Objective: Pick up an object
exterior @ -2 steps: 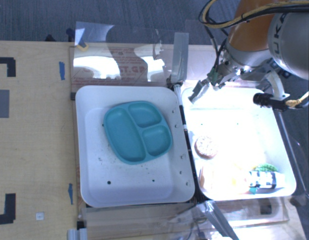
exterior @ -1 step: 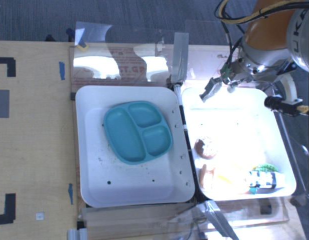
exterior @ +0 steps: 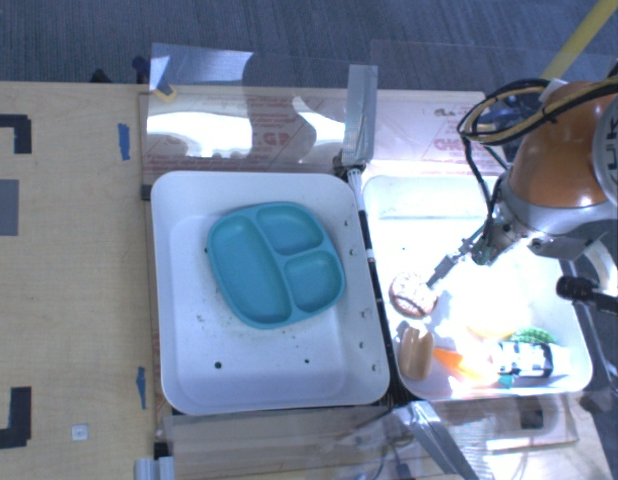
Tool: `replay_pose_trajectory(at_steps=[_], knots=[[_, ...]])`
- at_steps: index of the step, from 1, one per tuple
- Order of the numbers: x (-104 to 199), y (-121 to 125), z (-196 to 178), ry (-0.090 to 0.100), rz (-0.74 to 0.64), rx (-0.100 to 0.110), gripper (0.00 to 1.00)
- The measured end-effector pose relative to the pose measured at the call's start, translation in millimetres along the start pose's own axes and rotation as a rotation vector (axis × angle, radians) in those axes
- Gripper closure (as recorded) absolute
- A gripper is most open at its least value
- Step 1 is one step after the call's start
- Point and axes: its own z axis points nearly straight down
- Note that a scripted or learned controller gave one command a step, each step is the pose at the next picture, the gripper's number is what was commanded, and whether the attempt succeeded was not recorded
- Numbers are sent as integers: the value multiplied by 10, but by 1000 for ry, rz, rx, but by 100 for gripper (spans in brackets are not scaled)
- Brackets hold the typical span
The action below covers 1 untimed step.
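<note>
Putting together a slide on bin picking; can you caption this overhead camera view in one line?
KUKA arm's hand poised over a round pinkish object in the right bin, while a teal divided plate sits in the left bin.

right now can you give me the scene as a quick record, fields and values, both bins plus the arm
left bin: holds a teal divided plate with three compartments, lying flat near the middle
right bin: brightly lit; a round pink and white item, a brown item, an orange piece and a green and white item along the near side
arm: reaches in from the right, over the right bin
pincer: just above the round pink and white item; grip state unclear
held: nothing seen
</note>
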Motion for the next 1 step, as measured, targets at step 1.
replay_pose_trajectory(at_steps=[1], knots=[[-115,236,610,-5,204,-13,0]])
